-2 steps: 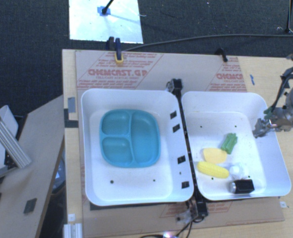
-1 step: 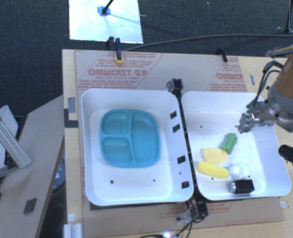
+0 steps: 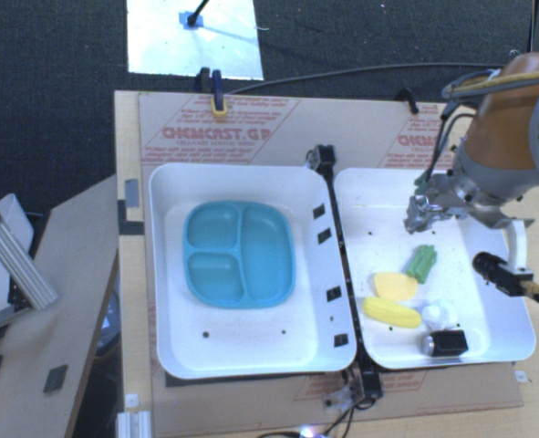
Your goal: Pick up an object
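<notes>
My gripper [image 3: 419,217] hangs over the back part of the right bin [image 3: 378,199], reaching in from the right. Just in front of it and slightly right lies a green toy [image 3: 422,263], apart from the fingertips. Nearer the front lie a yellow rounded piece [image 3: 395,286], a yellow corn-like piece [image 3: 392,313], a small white object [image 3: 430,315] and a dark can [image 3: 446,342]. Nothing shows between the fingers.
The left bin [image 3: 173,336] holds a blue divided plate [image 3: 240,253]. A black divider with clips [image 3: 335,245] runs between the bins. A black cylinder on the arm [image 3: 495,273] juts over the right bin's right side.
</notes>
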`<act>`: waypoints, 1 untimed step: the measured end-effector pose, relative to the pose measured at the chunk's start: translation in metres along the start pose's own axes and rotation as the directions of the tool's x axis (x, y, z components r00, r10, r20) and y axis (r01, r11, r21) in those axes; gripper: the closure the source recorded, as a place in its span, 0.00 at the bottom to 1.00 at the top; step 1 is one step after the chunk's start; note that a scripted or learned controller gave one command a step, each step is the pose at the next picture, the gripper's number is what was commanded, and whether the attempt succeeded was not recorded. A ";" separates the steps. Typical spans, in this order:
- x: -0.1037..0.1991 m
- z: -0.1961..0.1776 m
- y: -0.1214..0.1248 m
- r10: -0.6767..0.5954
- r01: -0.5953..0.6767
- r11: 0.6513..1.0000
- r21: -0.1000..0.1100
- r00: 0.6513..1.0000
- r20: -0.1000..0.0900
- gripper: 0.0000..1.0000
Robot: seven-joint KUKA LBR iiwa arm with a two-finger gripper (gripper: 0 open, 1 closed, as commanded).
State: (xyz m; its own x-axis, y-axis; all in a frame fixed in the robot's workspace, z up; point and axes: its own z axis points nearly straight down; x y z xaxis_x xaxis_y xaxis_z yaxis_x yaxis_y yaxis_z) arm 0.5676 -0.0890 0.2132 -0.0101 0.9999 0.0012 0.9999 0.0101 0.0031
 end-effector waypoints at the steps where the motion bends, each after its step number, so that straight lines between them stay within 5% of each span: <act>1: 0.059 -0.008 0.021 -0.001 0.001 1.000 -0.001 1.000 -0.001 1.00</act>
State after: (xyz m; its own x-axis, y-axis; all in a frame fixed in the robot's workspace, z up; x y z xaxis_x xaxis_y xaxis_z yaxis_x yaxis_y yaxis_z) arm 0.5885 -0.0296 0.2211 -0.0110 0.9999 0.0025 0.9999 0.0110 0.0037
